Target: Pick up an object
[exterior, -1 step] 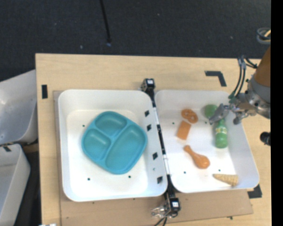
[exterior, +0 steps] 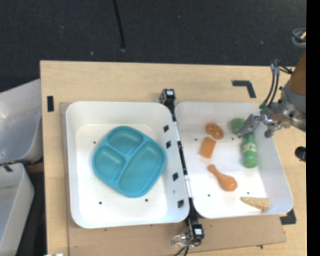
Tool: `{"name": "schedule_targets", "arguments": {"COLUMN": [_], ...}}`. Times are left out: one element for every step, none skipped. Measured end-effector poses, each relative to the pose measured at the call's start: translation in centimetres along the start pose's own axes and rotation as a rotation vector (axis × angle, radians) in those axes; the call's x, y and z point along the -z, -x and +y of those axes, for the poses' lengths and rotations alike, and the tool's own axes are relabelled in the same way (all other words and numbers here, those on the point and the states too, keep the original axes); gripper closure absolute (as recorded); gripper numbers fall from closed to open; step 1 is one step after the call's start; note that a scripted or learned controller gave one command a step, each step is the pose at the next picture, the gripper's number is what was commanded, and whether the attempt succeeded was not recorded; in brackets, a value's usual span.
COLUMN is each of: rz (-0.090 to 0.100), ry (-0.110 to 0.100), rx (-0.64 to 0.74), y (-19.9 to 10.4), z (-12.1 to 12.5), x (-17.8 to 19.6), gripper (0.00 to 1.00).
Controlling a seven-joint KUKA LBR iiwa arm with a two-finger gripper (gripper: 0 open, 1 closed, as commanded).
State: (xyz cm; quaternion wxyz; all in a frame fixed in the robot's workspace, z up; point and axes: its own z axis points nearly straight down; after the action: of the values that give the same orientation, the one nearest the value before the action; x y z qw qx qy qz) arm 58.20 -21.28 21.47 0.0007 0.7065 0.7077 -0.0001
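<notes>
The right bin (exterior: 202, 207) holds several toy foods: a green bottle (exterior: 249, 151), a round green piece (exterior: 236, 125), an orange pretzel-like piece (exterior: 214, 130), an orange block (exterior: 207, 147), an orange drumstick (exterior: 223, 177) and a tan cone (exterior: 256, 202). My gripper (exterior: 260, 124) hangs over the bin's far right part, just above the bottle's top end and beside the round green piece. Its grey fingers (exterior: 249, 125) spread apart, with nothing visibly between them.
A blue divided plate (exterior: 129, 161) lies in the left bin (exterior: 80, 207). A black-clipped divider (exterior: 178, 159) separates the two bins. The arm's wrist (exterior: 293, 97) comes in from the right edge. A white container (exterior: 10, 127) stands off the bench to the left.
</notes>
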Motion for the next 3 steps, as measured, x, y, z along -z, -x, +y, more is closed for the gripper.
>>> {"name": "schedule_targets", "arguments": {"rz": [-0.001, -0.004, -0.008], "ry": [-0.003, 0.002, 0.009], "rx": [-0.002, -0.003, -0.008], "y": [0.5, 0.8, 1.2], "z": [-0.1, -0.3, -0.1], "x": [-4.2, -8.3, -9.8], "gripper": [0.0, 0.0, 0.0]}}
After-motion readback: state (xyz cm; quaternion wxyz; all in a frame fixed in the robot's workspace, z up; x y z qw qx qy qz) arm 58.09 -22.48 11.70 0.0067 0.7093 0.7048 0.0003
